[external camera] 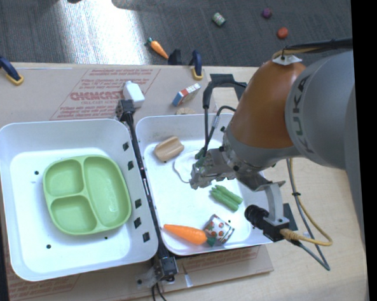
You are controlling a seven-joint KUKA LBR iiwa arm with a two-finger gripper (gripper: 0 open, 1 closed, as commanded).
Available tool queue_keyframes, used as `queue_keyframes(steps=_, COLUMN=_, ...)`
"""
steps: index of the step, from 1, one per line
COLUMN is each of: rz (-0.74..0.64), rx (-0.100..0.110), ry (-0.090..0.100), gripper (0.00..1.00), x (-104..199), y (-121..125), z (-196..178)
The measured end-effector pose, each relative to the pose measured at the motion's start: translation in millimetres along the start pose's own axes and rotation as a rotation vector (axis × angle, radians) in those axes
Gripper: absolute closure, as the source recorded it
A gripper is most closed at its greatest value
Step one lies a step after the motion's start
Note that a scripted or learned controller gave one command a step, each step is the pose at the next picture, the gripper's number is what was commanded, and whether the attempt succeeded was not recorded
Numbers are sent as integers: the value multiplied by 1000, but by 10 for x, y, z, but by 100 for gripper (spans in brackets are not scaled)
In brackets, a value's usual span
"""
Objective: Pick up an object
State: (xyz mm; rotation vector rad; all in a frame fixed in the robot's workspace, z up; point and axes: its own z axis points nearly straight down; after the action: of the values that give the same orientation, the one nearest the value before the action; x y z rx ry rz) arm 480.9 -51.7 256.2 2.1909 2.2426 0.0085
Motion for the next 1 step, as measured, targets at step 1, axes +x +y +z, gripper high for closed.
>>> queue_keyframes(steps=1, rz=17, rx=12, ry=1, gripper=100, x=-407, y=-67, z=796)
